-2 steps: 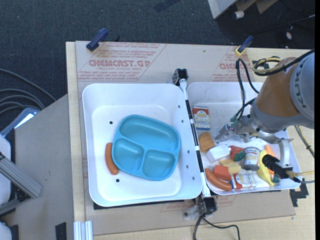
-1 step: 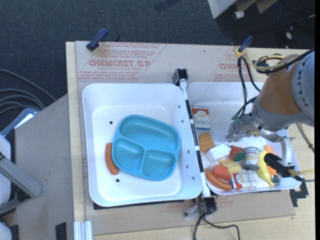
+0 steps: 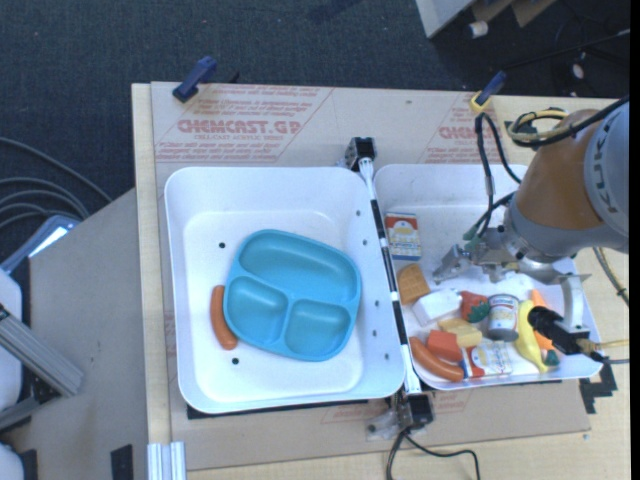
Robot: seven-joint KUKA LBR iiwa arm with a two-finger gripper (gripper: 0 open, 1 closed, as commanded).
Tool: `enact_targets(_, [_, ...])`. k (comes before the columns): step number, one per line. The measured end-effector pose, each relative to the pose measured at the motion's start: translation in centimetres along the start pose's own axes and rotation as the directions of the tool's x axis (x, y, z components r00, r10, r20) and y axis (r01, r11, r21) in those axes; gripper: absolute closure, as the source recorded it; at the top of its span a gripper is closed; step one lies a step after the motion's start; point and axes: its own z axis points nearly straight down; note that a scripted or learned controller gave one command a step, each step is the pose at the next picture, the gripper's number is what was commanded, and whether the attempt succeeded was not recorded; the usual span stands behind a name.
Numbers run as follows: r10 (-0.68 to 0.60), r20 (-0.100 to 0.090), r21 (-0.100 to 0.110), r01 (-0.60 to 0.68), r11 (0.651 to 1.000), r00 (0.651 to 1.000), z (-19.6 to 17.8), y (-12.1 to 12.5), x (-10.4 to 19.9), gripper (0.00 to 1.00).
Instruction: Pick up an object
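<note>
The right bin (image 3: pixel 440 183) holds a heap of toy food. Among it are a red and white carton (image 3: pixel 402 234), a tan bread piece (image 3: pixel 412 282), a white block (image 3: pixel 436 306), a small can (image 3: pixel 502 317), a yellow banana (image 3: pixel 530 336) and a red sausage (image 3: pixel 438 359). My gripper (image 3: pixel 458 258) hangs low over the middle of this bin, just right of the carton and above the white block. Nothing shows as held in it. The grey arm with its orange band (image 3: pixel 560 183) comes in from the right.
In the left bin (image 3: pixel 190 268) lies a blue divided plate (image 3: pixel 292 294) with an orange-red sausage (image 3: pixel 223 318) beside its left edge. A black divider rail (image 3: pixel 382 258) runs between the bins. Cables (image 3: pixel 488 158) hang over the right bin's back.
</note>
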Motion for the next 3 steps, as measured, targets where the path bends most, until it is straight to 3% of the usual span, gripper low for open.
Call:
enact_targets(1, [0.000, 0.006, -0.008, 0.000, 1.000, 1.000, 1.6, 1.6, 1.4, 0.00])
enact_targets(2, [-0.002, -0.001, 0.003, 0.002, 1.000, 1.000, 1.9, -0.3, 2.9, 0.00])
enact_targets(3, [-0.002, -0.001, 0.002, 0.002, 1.000, 1.000, 1.0, -0.3, 2.9, 1.00])
